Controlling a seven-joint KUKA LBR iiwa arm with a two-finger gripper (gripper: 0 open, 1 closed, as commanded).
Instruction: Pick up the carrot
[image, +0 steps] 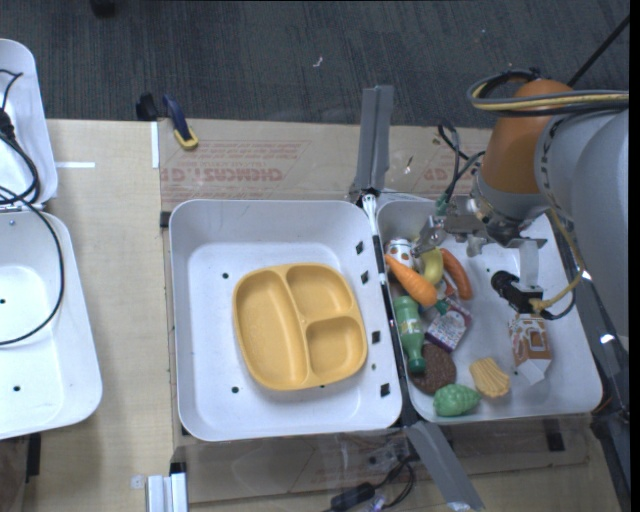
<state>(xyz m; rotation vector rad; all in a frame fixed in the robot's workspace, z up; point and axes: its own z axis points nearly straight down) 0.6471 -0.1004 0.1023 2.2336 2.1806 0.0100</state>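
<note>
The slim orange plastic carrot (412, 280) lies slantwise among toy food in the right white bin (575, 390). It looks light, stiff and slippery; best gripped across its thicker middle. Whether the gripper (440, 228) is spread, I cannot tell.

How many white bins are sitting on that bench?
2. The left bin holds a yellow divided plate. The right bin holds the toy food, including the carrot, with the arm reaching over it.

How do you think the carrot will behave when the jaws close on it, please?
The carrot looks like smooth moulded plastic, so probably stiff, light and somewhat slippery. Its tapered round shape may roll or squirt aside. It lies against the green bottle, which may shift too.
</note>
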